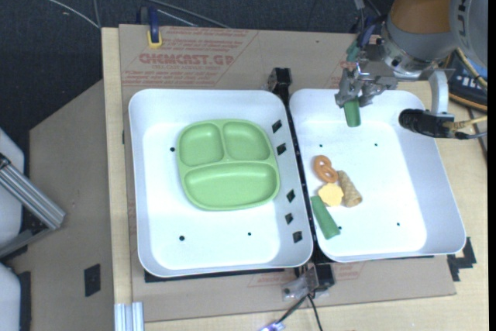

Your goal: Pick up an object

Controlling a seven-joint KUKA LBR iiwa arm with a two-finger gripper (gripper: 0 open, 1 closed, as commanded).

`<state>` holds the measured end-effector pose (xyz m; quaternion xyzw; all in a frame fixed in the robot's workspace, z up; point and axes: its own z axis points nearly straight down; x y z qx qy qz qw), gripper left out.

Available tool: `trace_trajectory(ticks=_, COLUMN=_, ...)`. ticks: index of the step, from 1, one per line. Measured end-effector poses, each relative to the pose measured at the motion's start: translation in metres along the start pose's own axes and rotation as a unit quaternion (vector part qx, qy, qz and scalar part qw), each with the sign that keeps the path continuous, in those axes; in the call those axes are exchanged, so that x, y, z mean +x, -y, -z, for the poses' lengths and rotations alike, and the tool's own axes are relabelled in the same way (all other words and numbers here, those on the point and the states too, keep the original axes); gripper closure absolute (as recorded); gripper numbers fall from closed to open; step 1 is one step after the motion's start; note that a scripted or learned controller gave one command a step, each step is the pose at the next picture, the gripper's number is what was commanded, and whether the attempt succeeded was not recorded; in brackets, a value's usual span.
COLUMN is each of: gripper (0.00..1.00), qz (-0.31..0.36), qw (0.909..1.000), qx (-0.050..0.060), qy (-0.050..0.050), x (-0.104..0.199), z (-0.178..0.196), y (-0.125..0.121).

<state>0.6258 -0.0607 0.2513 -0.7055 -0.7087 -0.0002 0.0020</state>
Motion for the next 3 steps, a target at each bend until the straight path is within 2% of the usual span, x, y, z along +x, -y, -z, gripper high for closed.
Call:
trace_trajectory(ticks=1, gripper=1.00, qz=0.000, qw=1.0000, qx=0.000, qy=0.000, x=0.045, z=0.005, y=0.020)
trace_trajectory(ticks=3, gripper=1.00, qz=0.001, qw=1.0000, qx=0.001, qy=0.000, x=0.147, z=-0.028, y=0.064)
